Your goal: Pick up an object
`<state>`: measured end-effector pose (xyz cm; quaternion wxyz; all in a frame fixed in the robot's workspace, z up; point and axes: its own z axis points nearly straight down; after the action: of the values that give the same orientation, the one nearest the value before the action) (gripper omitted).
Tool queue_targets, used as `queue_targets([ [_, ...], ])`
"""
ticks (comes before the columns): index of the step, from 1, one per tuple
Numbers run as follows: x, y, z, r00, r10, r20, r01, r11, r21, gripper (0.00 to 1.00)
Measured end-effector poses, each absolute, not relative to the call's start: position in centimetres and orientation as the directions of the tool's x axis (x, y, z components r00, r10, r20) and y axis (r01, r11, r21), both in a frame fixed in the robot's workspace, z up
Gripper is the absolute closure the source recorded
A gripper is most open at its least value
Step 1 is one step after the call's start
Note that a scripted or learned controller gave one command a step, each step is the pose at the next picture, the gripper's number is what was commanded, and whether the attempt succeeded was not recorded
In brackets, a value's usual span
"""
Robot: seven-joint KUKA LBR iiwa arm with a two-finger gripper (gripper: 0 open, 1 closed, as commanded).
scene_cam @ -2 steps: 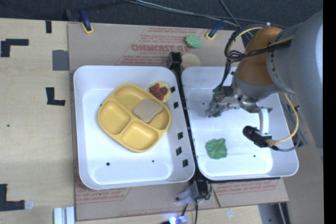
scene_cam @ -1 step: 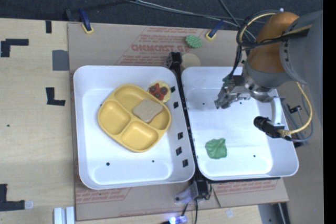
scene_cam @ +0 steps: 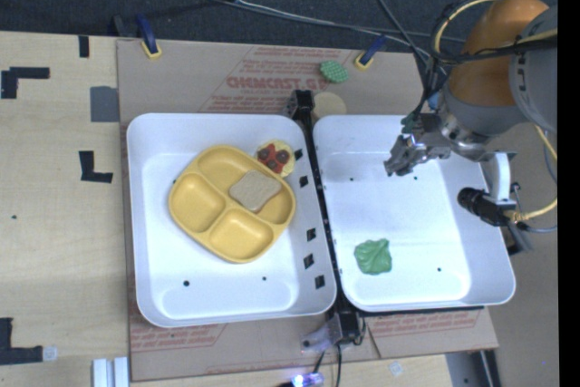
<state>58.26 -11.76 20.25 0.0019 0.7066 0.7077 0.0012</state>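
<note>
A green leafy piece, like toy lettuce (scene_cam: 372, 256), lies near the front of the right bin (scene_cam: 453, 285). In the left bin (scene_cam: 163, 285) sits a yellow divided plate (scene_cam: 231, 202) bearing a tan slice of bread (scene_cam: 255, 189), with a small red-and-dark food item (scene_cam: 275, 157) at the plate's far right rim. My gripper (scene_cam: 400, 161) hangs over the back of the right bin, well behind the lettuce, with nothing seen in it.
A small green object (scene_cam: 333, 71) lies on the cardboard behind the bins. Black clips (scene_cam: 306, 104) join the two bins along the middle. Cables run across the dark floor at the back. The arm's grey body and orange band (scene_cam: 494, 50) fill the upper right.
</note>
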Motion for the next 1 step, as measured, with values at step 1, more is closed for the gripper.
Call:
queue_targets([
  [1, 58.68, -10.74, 25.86, -0.003, 1.0, -0.001, 1.0, 0.003, 0.005, 1.0],
])
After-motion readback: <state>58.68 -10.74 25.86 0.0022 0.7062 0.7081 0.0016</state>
